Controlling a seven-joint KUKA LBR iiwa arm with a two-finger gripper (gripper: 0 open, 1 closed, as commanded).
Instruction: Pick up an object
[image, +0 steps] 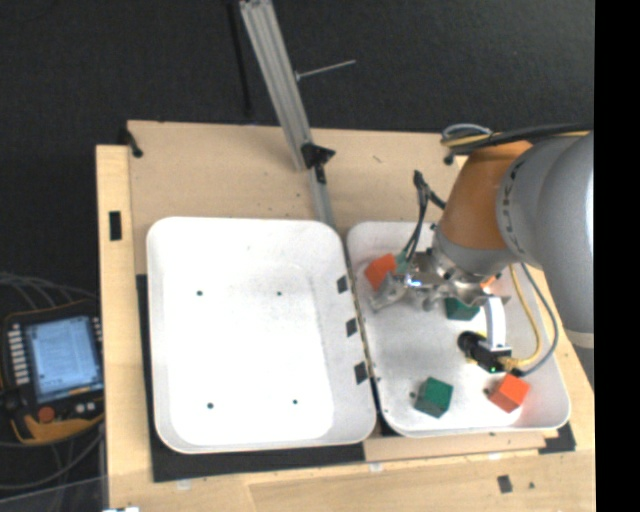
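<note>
The bench (230, 170) carried two shallow white bins side by side, with its near edge at the bottom of the camera view. Nearest that edge, in the right bin (545, 415), a green block (434, 397) lay close to the near rim, toward the bin's near-left corner. An orange block (507, 392) lay close to the near-right corner, well apart from the green block. Just beyond the orange block, a small black part on the arm's cabling (478, 349) hung above the bin floor, with a white piece rising from it. Farther in, near the middle of the right bin, a dark green block (461, 309) sat partly hidden under the wrist hardware. The gripper (400, 283) was positioned low over the far-left part of the right bin, near the rim shared with the left bin (170, 240). An orange object (380, 270) lay just beside the gripper on its left, close to that shared rim; contact between them could not be determined. Whether the claw was spread or pressed together could not be determined from this view. Beyond the gripper, the orange band (480, 205) and the grey arm body (560, 220) extended over the far-right corner of the right bin.
</note>
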